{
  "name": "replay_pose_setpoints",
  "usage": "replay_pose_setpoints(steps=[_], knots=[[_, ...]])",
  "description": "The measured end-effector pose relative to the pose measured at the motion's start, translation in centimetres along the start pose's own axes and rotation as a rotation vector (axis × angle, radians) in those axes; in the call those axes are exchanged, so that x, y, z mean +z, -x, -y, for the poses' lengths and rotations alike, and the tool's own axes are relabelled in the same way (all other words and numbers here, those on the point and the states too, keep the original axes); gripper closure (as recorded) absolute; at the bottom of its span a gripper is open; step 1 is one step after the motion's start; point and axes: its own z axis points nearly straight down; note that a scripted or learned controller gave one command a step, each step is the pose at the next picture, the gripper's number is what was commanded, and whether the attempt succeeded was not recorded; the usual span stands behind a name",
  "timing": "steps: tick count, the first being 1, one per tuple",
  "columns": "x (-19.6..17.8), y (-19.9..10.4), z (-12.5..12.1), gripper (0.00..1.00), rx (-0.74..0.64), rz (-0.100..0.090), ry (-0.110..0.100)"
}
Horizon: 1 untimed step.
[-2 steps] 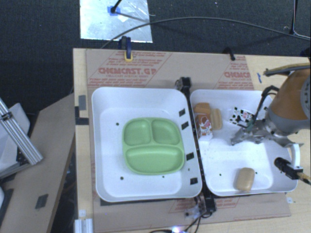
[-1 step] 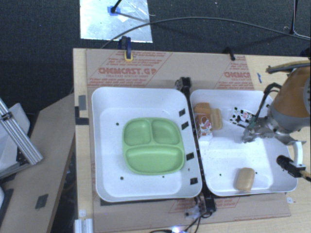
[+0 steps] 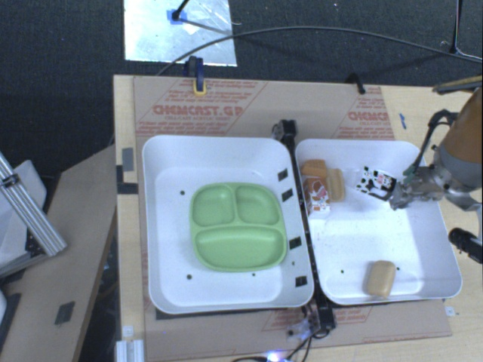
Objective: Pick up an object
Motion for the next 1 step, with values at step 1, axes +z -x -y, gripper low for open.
replay_pose_setpoints(steps=[1], knots=[[-5.43, 0.16, -1.26, 1.0, -0.001, 0.001, 0.002]])
